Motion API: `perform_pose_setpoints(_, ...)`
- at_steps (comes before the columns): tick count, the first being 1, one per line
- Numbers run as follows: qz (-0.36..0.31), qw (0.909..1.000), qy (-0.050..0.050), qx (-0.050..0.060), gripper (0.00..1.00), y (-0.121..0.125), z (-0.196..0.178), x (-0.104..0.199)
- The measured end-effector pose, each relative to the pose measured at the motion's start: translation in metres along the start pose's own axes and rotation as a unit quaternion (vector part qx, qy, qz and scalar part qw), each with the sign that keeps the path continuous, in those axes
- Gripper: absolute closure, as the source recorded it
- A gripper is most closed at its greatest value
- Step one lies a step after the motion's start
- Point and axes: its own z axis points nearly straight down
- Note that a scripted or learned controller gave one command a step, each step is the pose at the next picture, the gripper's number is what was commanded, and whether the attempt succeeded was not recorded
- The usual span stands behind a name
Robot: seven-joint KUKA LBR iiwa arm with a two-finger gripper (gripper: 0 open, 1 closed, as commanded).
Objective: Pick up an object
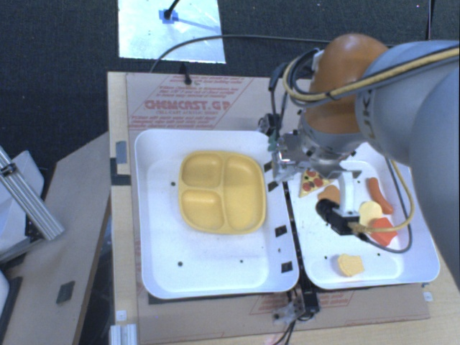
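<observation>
Gripper [286, 162]: it hangs low over the left edge of the right bin [406, 261], by the ridge where the two bins meet. You cannot tell whether it is apart or together, because the wrist hides it. Nothing shows held in it.
Pizza slice [313, 182]: your nearest candidate, lying flat just beside the gripper, near the far left corner of the right bin. It looks like a thin, stiff, light toy. It sits so low that there is little to bite, so take it across its narrow width.
Brown piece [330, 192]: it is at the slice's near side, touching it or nearly so. Too much of it is hidden for you to judge a hold.
Sausage [379, 195]: it lies at a slant toward the right edge of the right bin. It is rounded, probably smooth and light, and may roll or slip. Close on its middle, square to its length.
Pale disc [370, 212] and red piece [384, 231]: they are crowded together by the sausage's near end, so a grab here may catch two things or push one aside.
Yellow wedge [350, 265]: it sits alone by the near edge of the right bin, well apart from the rest. It looks chunky, stiff and light. You would likely find it the easiest hold, taken across its flat sides.
Yellow plate [219, 192]: it is in the middle of the left bin [165, 268]. It is wide, shallow and rigid, and only its rim offers a hold, so it is a poor choice for you.
</observation>
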Motion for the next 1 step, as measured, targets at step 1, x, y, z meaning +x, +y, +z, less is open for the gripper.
perform_pose_setpoints(1,0.0,1.0,0.0,0.0,1.0,0.0143,0.0077,0.0501)
